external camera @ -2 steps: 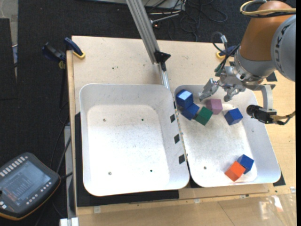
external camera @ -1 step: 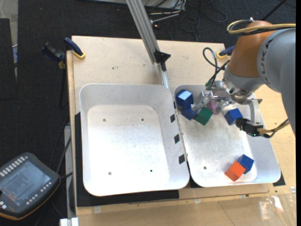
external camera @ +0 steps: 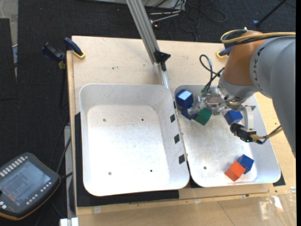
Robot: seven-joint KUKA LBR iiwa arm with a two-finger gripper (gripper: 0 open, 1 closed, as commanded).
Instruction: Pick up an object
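My gripper (external camera: pixel 207 106) hangs low over the back left part of the right bin (external camera: pixel 221 173), reaching in from the right. A green block (external camera: pixel 203 117) lies directly under its tip, touching or nearly touching it. Just to the left, a blue cube (external camera: pixel 184 98) sits near the bin's left wall. Another blue block (external camera: pixel 233 116) sits to the right of the gripper, partly hidden by the wrist. In the front right corner of the bin, an orange block (external camera: pixel 234 171) and a small blue block (external camera: pixel 245 163) lie against each other.
The left bin (external camera: pixel 94 126) adjoins the right one along a shared rim. A slanted metal pole (external camera: pixel 143 25) comes down to the back of that rim. Black cable loops around the wrist (external camera: pixel 244 131). A teach pendant (external camera: pixel 23 185) lies off the bench at front left.
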